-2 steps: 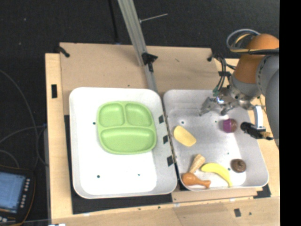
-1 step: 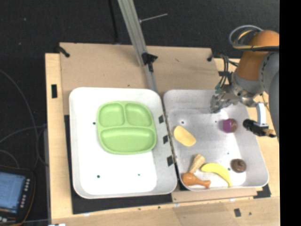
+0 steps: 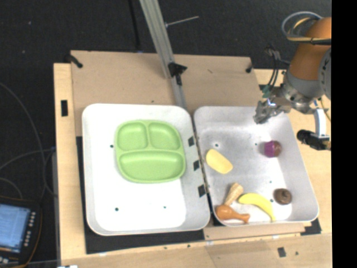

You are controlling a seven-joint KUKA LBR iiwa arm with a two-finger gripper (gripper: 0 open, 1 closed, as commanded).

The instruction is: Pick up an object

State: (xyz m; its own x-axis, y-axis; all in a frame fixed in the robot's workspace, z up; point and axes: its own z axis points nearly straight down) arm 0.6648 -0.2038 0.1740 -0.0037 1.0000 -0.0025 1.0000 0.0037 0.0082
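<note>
The right bin (image 3: 295,149) held the things I could pick from. A small purple, onion-like item (image 3: 271,148) lay near the bin's right wall, toward the far half. A pale yellow, rounded block (image 3: 218,162) lay near the left wall, close to the seam between the two bins. Along the near edge sat a cluster: a yellow banana (image 3: 258,204), a tan cone-shaped piece (image 3: 233,193) just beside it, and an orange-brown drumstick shape (image 3: 231,213) at the near-left corner, touching or nearly touching the cone. A dark brown, doughnut-like round (image 3: 283,196) rested near the right wall, just beyond the banana's tip.

My gripper (image 3: 262,115) hung over the far right part of that bin, close to its back rim and well apart from every item. Nothing showed between its tips; at this angle I could not tell how it was set. My grey arm (image 3: 304,80), with its orange band, reached in from the right.

The left bin (image 3: 100,205) held a green divided plate (image 3: 150,151) with three compartments, set toward its far half. Both bins sat side by side on a tan bench (image 3: 111,74). A metal pole (image 3: 159,29) slanted down to the bins' far edge. A small screen (image 3: 17,228) glowed at the lower left, off the bench.
</note>
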